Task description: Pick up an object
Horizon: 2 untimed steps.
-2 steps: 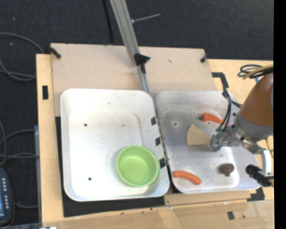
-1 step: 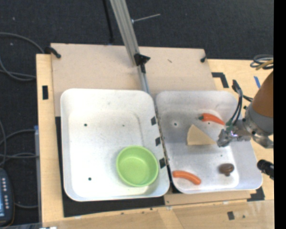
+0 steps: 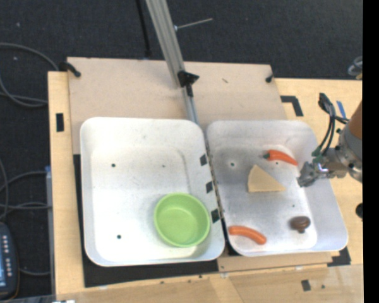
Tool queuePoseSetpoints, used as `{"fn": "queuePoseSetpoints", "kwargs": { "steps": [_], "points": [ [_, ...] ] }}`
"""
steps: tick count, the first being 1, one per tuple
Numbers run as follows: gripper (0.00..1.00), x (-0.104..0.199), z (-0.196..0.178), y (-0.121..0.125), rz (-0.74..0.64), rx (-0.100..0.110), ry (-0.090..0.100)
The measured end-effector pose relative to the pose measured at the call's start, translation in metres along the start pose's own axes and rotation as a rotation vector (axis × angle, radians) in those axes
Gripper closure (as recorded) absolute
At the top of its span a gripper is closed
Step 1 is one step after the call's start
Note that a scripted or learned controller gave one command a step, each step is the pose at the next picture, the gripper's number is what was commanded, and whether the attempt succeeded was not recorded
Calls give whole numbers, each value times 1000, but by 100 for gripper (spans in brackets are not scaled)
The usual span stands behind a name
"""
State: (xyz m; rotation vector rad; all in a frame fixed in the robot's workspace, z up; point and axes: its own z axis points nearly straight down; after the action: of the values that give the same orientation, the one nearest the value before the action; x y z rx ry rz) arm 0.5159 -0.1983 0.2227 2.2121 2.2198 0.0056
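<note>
1. Gripper (image 3: 308,173) at right bin (image 3: 322,232) right rim; grip state unclear, arm cut off at frame edge.
2. Inside: wedge (image 3: 264,181) centre, sausages (image 3: 282,158) (image 3: 247,233), brown lump (image 3: 300,223).
3. Green bowl (image 3: 181,219) in left bin (image 3: 114,188).

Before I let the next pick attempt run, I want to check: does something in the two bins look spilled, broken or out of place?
Nothing stands out. The green round bowl sits upright in the left white bin. In the right white bin lie two orange sausage-shaped pieces, a tan wedge and a small brown lump, all apart from one another.
</note>
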Motion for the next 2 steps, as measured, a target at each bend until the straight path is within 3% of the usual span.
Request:
{"fn": "queuePoseSetpoints", "kwargs": {
  "steps": [1,2],
  "points": [
    [100,-1,-14,1,0,4,2],
    [100,62,-19,6,-6,4,4]
  ]
}}
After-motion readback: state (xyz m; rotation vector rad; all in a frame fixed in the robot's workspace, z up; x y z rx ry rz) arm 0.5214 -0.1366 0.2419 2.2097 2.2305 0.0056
